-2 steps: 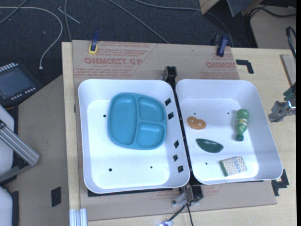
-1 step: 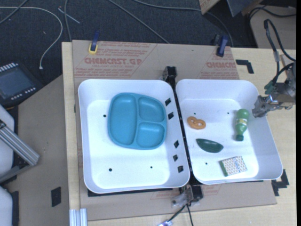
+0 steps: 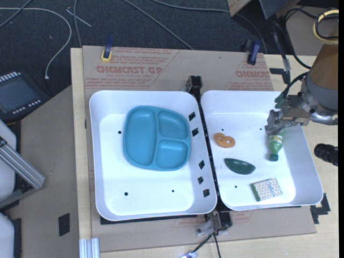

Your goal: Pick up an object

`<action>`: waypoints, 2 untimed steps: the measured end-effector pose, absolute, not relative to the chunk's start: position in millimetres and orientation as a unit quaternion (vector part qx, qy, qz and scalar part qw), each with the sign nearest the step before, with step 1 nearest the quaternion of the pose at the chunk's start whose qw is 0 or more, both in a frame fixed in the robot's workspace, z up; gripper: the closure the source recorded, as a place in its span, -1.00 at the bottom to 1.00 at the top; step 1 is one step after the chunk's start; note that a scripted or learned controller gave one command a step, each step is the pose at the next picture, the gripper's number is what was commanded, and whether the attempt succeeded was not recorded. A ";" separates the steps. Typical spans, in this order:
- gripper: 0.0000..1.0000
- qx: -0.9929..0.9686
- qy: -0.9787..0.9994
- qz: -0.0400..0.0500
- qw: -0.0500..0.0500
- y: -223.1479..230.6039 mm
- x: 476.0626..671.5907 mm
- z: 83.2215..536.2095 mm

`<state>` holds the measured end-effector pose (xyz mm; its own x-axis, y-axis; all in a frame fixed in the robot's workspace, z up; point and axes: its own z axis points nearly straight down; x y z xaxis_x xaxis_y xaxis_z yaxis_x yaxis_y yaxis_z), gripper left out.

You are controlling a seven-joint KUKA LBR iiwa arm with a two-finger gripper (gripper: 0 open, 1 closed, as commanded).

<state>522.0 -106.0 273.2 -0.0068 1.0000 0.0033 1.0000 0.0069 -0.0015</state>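
Note:
The right bin [image 3: 301, 190] holds an orange pretzel-shaped piece [image 3: 224, 140], a dark green oval object [image 3: 239, 166], a small green bottle [image 3: 275, 147] and a speckled square pad [image 3: 266, 189]. My gripper [image 3: 277, 123] hangs over the bin's right side, directly above the top end of the green bottle and close to it. The bottle lies on the bin floor, its lower part plainly visible below the gripper. Whether the gripper touches the bottle is unclear.
A blue divided plate [image 3: 157, 138] lies in the left bin [image 3: 107, 192]. A black divider with clips [image 3: 200, 144] runs between the bins. Cardboard covers the bench behind them, with clamps at its far edge. Cables lie on the dark floor beyond.

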 end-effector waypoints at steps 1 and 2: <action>1.00 -0.705 -0.709 -0.001 0.000 -64.0 536.0 270.3; 1.00 -0.706 -0.709 0.000 0.002 -12.5 546.2 251.9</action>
